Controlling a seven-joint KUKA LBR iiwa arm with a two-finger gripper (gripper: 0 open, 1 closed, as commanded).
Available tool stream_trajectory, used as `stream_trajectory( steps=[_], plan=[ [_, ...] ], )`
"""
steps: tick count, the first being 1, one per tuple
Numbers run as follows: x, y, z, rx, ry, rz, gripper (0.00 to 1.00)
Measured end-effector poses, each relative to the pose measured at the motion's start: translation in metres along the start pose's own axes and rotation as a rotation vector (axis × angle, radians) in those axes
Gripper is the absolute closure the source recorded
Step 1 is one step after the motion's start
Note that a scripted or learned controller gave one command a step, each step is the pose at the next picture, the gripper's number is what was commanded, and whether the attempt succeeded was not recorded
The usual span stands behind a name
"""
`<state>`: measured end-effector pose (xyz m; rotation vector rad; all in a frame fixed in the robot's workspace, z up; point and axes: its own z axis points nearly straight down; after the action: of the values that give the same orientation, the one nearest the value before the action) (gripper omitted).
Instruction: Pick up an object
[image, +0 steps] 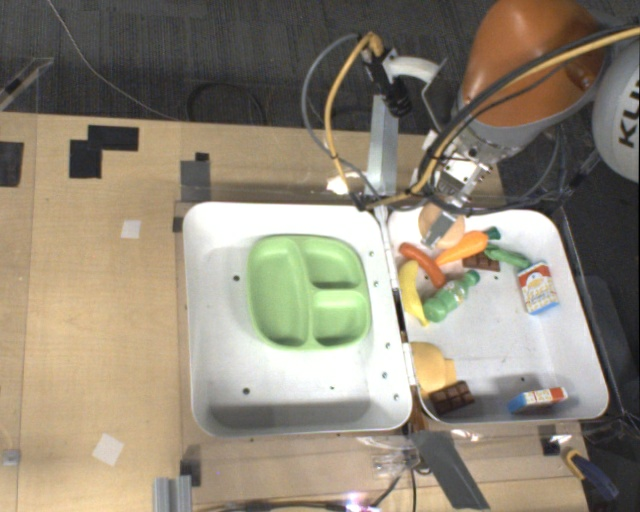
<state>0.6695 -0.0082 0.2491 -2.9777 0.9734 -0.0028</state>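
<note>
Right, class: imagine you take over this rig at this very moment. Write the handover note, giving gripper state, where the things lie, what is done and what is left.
Gripper: low over the toy pile at the far end of the right bin; nothing visibly held.
Pile: carrot, hot dog, banana, green bottle.
Elsewhere in that bin: small carton, blue box, chocolate bar.
Left bin: green divided plate.
Done: approach. Left: grasp and lift one object.
</note>
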Motion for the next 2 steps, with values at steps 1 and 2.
stream_trajectory(
  steps=[1, 2],
  plan=[
    [0.051, 0.069, -0.01, -0.006, 0.006, -0.117, 1.0],
    [0.07, 0.097, 0.015, -0.007, 0.003, -0.123, 1.0]
  ],
)
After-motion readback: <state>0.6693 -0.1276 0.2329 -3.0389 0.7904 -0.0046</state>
